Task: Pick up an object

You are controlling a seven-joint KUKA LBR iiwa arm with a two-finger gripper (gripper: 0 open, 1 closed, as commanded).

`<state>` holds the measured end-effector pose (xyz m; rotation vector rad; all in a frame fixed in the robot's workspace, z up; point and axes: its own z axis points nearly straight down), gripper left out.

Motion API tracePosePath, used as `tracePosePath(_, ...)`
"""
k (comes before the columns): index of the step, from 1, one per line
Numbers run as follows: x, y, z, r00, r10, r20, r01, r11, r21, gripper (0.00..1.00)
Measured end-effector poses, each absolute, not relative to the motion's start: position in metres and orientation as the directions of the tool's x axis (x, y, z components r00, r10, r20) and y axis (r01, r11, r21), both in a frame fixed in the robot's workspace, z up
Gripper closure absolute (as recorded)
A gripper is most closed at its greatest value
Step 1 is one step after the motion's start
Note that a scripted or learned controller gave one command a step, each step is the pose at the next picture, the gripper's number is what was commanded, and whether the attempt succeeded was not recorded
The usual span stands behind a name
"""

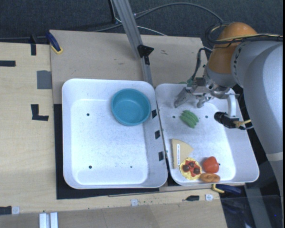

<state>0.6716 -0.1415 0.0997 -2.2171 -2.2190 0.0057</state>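
Caught the two-finger gripper (190, 102) low over the far end of the right shallow white bin (211, 139), spread open with nothing between the fingers. Spotted a small green ridged plastic vegetable (189, 118) just beside it on the near side, apart from it, lying flat on the bin floor. Judged the step as approach before the grasp, nothing lifted yet. Judged the next move as a short shift toward the bin's near edge to straddle the green piece, then descend, close and lift; ridged rounded shape, so guessed at some risk of rolling out. Noted other candidates at the same bin's near edge: a yellow toy pizza wedge with red topping (180, 152), a red toy tomato (210, 164) and a small orange piece (209, 177), bunched close together, well apart from the gripper. Logged a round blue plastic bowl (130, 107) in the left white bin (104, 151) by its far right corner. Logged a pale wooden bench (19, 141) with black tape marks, a black mat (58, 146) under the bins, a slanted metal pole (133, 27) rising from between the bins at the far edge, and dark floor (38, 8) with cables beyond.
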Motion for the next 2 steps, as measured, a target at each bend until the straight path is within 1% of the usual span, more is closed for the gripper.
tracePosePath(1, 0.673, -0.141, 0.113, -0.002, 1.000, -0.001, 1.000, 0.002, 0.000, 1.00)
tracePosePath(2, 0.676, -0.142, 0.176, -0.001, 1.000, -0.001, 1.000, 0.001, 0.005, 1.00)
